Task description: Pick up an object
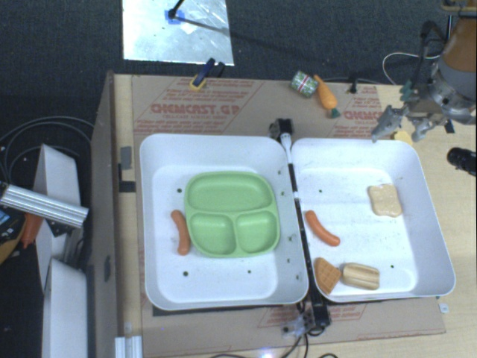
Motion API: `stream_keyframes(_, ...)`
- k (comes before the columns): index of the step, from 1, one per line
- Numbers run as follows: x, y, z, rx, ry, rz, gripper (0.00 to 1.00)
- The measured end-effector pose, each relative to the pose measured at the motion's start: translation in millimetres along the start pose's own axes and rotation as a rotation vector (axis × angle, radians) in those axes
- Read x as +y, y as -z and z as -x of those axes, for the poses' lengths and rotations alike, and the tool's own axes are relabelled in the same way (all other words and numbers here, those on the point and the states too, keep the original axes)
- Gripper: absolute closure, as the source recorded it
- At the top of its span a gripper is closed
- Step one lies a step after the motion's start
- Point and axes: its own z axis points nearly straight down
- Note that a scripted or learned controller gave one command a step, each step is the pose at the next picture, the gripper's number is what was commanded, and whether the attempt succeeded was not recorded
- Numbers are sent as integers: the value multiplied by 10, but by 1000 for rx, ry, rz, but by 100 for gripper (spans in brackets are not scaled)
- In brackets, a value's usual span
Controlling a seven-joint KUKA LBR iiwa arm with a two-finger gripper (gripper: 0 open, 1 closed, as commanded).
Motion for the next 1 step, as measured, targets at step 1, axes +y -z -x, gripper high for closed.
stream_keyframes(1,-325,-796,523,0,-2,-4,0)
